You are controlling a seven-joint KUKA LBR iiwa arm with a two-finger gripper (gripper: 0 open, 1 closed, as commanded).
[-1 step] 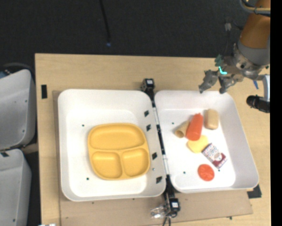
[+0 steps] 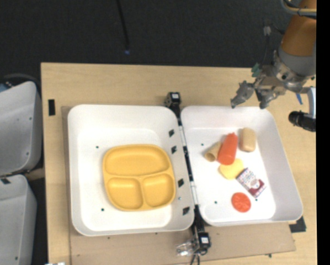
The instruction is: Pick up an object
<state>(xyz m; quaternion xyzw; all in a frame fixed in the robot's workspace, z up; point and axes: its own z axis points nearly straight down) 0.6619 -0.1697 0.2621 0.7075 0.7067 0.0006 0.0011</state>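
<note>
The right bin (image 2: 275, 203) holds several small objects: an orange-red carrot-like piece (image 2: 228, 148), a tan bread roll (image 2: 247, 139), a small tan cylinder (image 2: 211, 154), a yellow piece (image 2: 230, 169), a red-and-white packet (image 2: 250, 182) and a red disc (image 2: 241, 202). My gripper (image 2: 251, 96) hangs above the bin's far edge, beyond the objects. Its two fingers are spread apart with nothing between them.
The left bin (image 2: 82, 164) holds a yellow divided tray (image 2: 138, 176). A clip (image 2: 173, 99) sits at the far end of the seam between the bins, another clip (image 2: 201, 239) at the near end. Grey equipment (image 2: 10, 126) stands left of the bench.
</note>
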